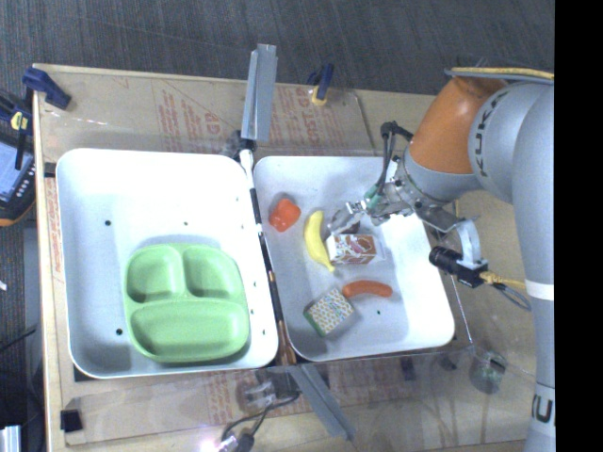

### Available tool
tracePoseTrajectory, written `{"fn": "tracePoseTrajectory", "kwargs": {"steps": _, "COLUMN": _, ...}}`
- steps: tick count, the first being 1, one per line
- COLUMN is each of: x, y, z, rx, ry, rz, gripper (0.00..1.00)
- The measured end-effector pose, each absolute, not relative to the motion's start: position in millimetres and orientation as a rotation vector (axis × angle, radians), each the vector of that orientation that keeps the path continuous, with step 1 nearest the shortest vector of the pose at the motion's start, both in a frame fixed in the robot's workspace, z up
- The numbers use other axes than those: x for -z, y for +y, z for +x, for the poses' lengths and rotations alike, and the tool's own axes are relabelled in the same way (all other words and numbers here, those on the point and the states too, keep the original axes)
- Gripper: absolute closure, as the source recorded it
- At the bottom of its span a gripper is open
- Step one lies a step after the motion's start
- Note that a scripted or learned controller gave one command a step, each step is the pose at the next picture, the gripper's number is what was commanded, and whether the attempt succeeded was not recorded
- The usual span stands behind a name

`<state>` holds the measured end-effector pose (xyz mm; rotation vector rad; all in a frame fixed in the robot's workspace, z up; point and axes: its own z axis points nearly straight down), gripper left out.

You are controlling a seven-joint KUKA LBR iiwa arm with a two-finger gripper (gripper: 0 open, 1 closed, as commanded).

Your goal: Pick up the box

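Left bin holds just the green tray [187,302]; right bin is cluttered: banana [316,238] touches the box [354,247] mid-bin, sausage [367,290] just near of it; end effector [360,211] at the box's far edge, grip state unreadable; risk: snagging the banana or slipping off.

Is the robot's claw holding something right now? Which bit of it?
I cannot tell. The gripper sits right at the top edge of the box, but the view is too small to show a hold.

Gripper [350,219] fingers too small/cluttered to read; arm [499,149] cut off at right edge.
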<state>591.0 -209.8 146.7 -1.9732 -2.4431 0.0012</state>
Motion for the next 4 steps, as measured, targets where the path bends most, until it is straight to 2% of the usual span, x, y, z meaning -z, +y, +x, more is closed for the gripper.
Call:
{"fn": "tracePoseTrajectory", "kwargs": {"steps": 1, "x": -106, "y": -154, "z": 551.1, "rx": 0.016, "ry": -2.262, "rz": -2.224, "gripper": 0.0}}
{"fn": "tracePoseTrajectory", "kwargs": {"steps": 2, "x": -105, "y": -211, "z": 554.4, "rx": 0.022, "ry": -2.28, "rz": -2.197, "gripper": 0.0}}
{"fn": "tracePoseTrajectory", "kwargs": {"steps": 3, "x": -94, "y": -205, "z": 656.5, "rx": 0.002, "ry": -2.394, "rz": -2.037, "gripper": 0.0}}
{"fn": "tracePoseTrajectory", "kwargs": {"steps": 4, "x": -105, "y": -203, "z": 657.6, "rx": 0.003, "ry": -2.4, "rz": -2.028, "gripper": 1.0}}
